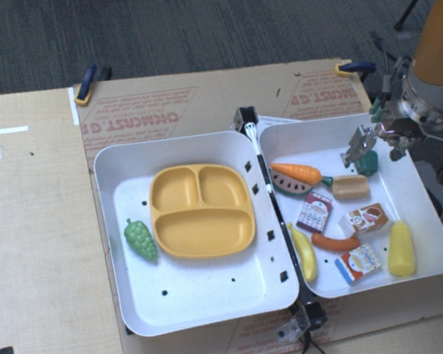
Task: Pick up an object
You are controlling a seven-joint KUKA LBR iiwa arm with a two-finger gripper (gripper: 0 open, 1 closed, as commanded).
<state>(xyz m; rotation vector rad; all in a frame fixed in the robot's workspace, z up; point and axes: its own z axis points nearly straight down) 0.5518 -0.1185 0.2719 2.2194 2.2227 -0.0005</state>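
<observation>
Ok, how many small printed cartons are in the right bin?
3: one carton mid-bin beside the watermelon slice, one right of it, one near the front edge. Others may hide under the gripper.

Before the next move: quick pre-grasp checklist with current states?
1. Gripper over the right bin: ok, at its far right corner.
2. Something between the fingers: cannot tell; a dark green item sits right at the tips, contact unclear.
3. Neighbours near the tips: not ok; the bun lies close beside the green item, and the carrot is a bit further left.
4. Other targets in the same bin: ok; yellow bottle and banana lie near the front edge.
5. Left bin contents: ok; yellow divided plate and grapes lie apart from the arm.
</observation>
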